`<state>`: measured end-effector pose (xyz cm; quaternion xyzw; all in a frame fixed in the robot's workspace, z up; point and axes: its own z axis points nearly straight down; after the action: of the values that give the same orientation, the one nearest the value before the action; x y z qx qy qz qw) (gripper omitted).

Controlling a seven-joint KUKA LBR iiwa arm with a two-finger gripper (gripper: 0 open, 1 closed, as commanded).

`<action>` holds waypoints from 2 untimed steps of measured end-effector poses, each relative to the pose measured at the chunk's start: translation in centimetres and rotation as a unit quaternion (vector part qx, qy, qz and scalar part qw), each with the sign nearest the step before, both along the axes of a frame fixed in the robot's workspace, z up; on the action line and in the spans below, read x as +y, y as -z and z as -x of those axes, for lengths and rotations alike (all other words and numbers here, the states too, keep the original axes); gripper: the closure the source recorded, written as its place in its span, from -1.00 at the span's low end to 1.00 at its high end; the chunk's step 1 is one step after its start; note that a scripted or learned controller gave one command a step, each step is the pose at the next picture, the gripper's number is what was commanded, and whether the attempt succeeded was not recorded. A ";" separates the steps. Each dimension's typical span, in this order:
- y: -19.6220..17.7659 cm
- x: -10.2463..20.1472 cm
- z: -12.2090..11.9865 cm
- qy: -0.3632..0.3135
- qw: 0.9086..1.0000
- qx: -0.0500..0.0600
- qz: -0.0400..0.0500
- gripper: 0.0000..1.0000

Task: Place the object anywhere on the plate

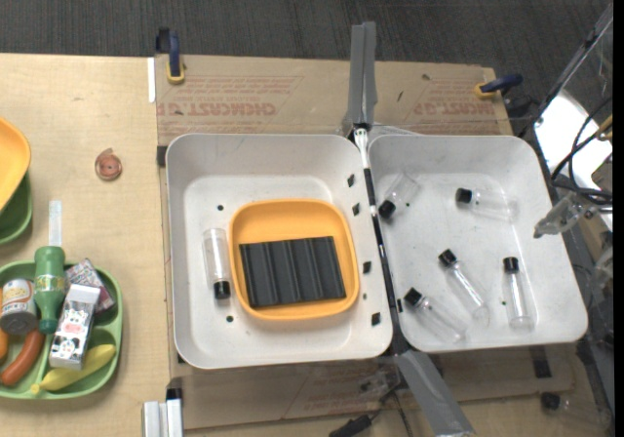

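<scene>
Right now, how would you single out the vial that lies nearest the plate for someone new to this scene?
Find the left white bin, which holds the orange plate. Just left of that plate lies a clear vial, lengthwise, black cap toward the camera. It is the lone vial in this bin; the others lie scattered in the right bin.

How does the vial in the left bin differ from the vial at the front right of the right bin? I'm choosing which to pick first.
The left-bin vial lies beside the orange plate, cap toward the front; the right-bin vial lies on bare bin floor, cap toward the back. The left-bin vial is alone in its bin; the right-bin vial has four others nearby. Both are clear with black caps, lying flat, off the plate.
</scene>
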<state>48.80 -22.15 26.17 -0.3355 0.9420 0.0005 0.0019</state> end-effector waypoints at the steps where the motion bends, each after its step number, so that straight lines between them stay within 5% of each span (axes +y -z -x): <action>1: 5.6 0.1 -0.2 -0.117 0.993 0.001 0.000 -1.00; 2: 6.9 0.1 0.1 -0.261 0.965 0.001 0.000 -1.00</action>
<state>48.70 -22.07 19.28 -0.5701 0.8216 0.0017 0.0012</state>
